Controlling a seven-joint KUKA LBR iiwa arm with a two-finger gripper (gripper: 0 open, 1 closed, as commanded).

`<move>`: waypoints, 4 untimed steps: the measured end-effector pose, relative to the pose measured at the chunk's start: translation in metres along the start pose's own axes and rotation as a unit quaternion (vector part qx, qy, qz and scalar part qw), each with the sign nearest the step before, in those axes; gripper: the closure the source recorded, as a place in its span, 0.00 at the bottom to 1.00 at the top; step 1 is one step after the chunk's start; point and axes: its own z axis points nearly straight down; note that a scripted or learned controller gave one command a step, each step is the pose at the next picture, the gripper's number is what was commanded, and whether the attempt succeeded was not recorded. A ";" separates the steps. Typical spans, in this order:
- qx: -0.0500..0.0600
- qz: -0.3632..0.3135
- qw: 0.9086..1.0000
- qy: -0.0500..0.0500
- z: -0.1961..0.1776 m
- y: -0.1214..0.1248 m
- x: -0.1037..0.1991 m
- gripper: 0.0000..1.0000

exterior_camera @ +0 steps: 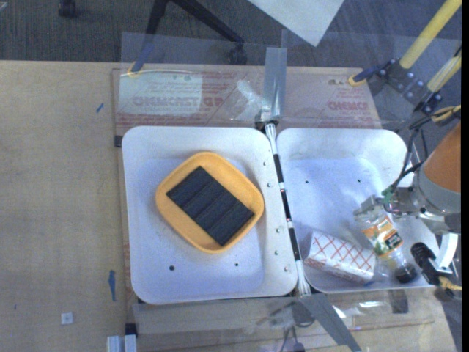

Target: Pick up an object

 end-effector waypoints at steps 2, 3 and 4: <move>0.002 -0.045 0.999 0.004 0.002 0.000 0.002 0.00; 0.001 -0.067 0.998 0.001 0.001 -0.001 0.006 0.00; 0.012 -0.098 0.995 0.004 0.007 -0.005 0.021 0.00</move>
